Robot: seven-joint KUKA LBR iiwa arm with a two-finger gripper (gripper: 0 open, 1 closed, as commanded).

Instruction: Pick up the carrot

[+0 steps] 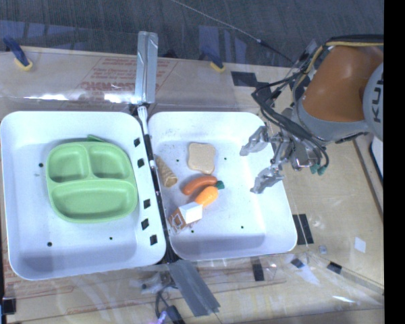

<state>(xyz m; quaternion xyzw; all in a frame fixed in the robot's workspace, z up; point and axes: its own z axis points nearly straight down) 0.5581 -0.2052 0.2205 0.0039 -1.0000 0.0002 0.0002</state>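
The claw (260,162) hung over the right side of the right-hand bin (270,231), its two fingers spread wide with nothing between them, one fingertip (251,146) toward the far wall and the other nearer the front. No grasp had been made, so I judged the task hardly begun.

The carrot (206,195) lay on the bin floor to the claw's left, a little toward the front and clearly apart from it, its green end pointing toward the claw. It touched a reddish sausage-like piece (198,183) lying just behind it. Farther left and back sat a pale slice of bread (202,157), and beyond that a cone-shaped brown piece (166,172) by the dividing wall. A small red-and-white block (187,215) rested in front of the carrot.

Well beyond all this, the left-hand bin (20,248) held a green divided plate (91,181).

What remained, to my eye, was everything that counted: crossing to the carrot, coming down over it without catching the sausage, closing and lifting.
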